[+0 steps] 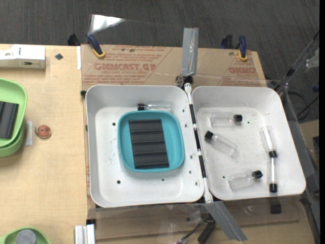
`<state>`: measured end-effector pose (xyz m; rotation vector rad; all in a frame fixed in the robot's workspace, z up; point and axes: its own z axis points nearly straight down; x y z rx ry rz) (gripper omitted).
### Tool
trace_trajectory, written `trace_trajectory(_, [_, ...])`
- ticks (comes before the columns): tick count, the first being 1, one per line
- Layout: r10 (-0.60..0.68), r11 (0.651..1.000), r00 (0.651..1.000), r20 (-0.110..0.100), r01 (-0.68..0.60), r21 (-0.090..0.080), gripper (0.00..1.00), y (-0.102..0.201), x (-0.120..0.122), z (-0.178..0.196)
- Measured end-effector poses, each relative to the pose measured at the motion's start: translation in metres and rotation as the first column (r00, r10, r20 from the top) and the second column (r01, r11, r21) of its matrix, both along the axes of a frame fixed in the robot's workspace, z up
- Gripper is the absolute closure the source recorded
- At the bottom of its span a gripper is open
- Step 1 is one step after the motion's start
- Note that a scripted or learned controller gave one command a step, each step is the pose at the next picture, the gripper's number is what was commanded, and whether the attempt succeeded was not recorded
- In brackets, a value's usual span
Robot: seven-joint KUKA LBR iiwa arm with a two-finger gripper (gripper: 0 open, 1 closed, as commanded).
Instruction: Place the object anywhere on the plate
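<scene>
Looking down, I see the table (pixel 45 187) carrying two white bins. My left bin (pixel 96 151) holds a teal plate (pixel 175 146) with a dark ribbed block (pixel 148 144) on it; one vial (pixel 152 107) lies just behind the plate. My right bin (pixel 284 136) holds five clear black-capped vials (pixel 221 141), scattered apart. I can't tell the gripper's state.

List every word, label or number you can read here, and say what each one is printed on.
"CHEMCAST GP", red print, partly blurred: on the brown cardboard sheet behind the left bin.
The same red print, cut off: on that sheet's right end, behind the right bin.
Dark print on the white box: too small to read.
</scene>
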<state>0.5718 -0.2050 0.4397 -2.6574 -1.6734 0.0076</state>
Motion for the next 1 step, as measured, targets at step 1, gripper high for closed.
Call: trace_trajectory(1, [0.000, 1.000, 1.000, 0.000, 0.000, 0.000, 0.00, 0.0000, 0.0000, 0.0000])
